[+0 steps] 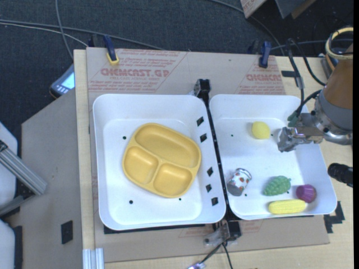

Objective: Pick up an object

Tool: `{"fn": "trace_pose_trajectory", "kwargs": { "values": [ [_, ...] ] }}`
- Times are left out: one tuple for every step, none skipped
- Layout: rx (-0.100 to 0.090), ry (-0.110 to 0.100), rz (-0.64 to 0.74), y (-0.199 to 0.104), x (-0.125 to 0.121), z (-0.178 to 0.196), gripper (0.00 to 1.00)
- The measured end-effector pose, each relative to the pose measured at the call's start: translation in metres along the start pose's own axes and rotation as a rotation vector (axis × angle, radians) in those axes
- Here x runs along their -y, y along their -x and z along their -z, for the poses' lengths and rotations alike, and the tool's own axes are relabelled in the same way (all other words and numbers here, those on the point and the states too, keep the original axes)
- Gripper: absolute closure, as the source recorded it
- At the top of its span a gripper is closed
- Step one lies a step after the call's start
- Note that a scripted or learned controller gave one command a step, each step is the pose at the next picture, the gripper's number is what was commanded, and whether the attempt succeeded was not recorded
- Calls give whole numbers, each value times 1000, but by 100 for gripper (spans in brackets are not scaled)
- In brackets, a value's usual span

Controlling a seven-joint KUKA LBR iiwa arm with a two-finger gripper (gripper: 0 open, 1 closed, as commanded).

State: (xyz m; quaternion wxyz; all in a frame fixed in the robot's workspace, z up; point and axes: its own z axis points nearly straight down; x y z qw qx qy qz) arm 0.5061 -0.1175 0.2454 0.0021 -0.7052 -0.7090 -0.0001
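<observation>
Camera view: gripper (pixel 286 141) hovers just right of the yellow ball (pixel 260 130) in the right bin (pixel 314 167), nothing visibly held; its opening is unclear. It should centre over the ball before descending.

The arm (pixel 342 94) runs off the frame's right edge — most of it cut away. The gripper (pixel 285 140) is too small to read its fingers.

Right bin (pixel 314 167) centre floor bare; toys line front wall; yellow ball (pixel 260 130) near hand (pixel 285 142).
</observation>
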Motion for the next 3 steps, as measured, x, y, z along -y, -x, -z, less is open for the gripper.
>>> {"fn": "trace_pose_trajectory", "kwargs": {
  "values": [
    [0, 2, 1, -49, 0, 5, 100],
    [0, 0, 1, -105, 8, 8, 100],
    [0, -1, 2, -165, 2, -6, 100]
  ]
}}
